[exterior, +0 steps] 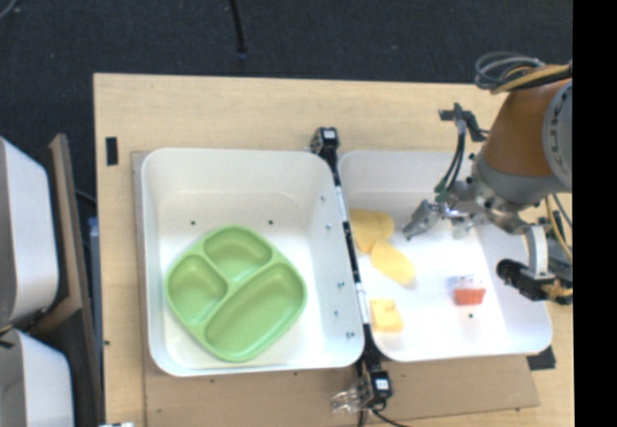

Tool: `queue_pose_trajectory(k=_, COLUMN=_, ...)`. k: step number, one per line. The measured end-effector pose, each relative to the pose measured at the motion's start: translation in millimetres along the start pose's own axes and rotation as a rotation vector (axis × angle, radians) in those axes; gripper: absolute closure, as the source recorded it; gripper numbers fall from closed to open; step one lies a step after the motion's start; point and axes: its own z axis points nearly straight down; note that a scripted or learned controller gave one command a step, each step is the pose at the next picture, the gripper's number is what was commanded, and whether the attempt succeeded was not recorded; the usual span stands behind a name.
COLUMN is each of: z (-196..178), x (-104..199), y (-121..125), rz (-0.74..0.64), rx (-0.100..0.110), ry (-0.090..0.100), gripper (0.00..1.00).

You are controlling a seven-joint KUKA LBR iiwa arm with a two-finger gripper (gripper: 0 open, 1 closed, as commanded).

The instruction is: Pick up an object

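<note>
Arm enters from right; gripper (439, 220) hangs over the right bin (501, 343), fingers spread wide, nothing between them. Just left of it lie two yellow pieces (379, 244), touching. Yellow block (387, 316) sits near the front wall, red block (469, 292) toward the right. Left bin (164, 223) holds a green divided plate (236, 293).

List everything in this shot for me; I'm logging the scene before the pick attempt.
Bench: one, light wood, under both bins.
Bins: two, white, side by side; left bin, right bin.
Plate: one, green, three compartments, in the left bin.
Yellow pieces: three, in the right bin near the divider, at and.
Red block: one, red and white, right bin.
Arm: one, grey and orange, over the right bin.
Gripper: one, above the right bin floor.
</note>
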Motion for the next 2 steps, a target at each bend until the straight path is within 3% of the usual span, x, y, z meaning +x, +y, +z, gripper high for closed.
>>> queue_pose_trajectory(k=1, z=52.4, x=-0.3, y=-0.8, rz=0.000, rx=-0.001, ry=0.000, gripper=0.00)
queue_pose_trajectory(k=2, z=39.0, x=-1.1, y=0.6, rz=0.001, rx=-0.006, ry=-0.001, gripper=1.00)
